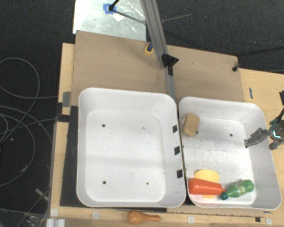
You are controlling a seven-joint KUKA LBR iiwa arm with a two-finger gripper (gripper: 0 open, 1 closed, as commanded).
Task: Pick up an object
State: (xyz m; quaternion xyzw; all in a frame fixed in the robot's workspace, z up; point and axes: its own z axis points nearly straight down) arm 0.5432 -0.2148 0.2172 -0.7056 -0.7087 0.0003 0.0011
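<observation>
Gripper (265,138) at right bin's (265,164) right rim, fingers spread apart, nothing between them. Objects in that bin — tan block (190,124) near upper left corner; yellow piece (208,176), orange carrot (204,187) and green bottle (237,189) clustered along front wall. Left bin (85,145) beside it.

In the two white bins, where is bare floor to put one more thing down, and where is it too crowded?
The left bin has bare floor from wall to wall. In the right bin, the middle is free, between the tan block and the pincer. Its near edge is crowded: yellow piece, orange carrot and green bottle lie together.
</observation>
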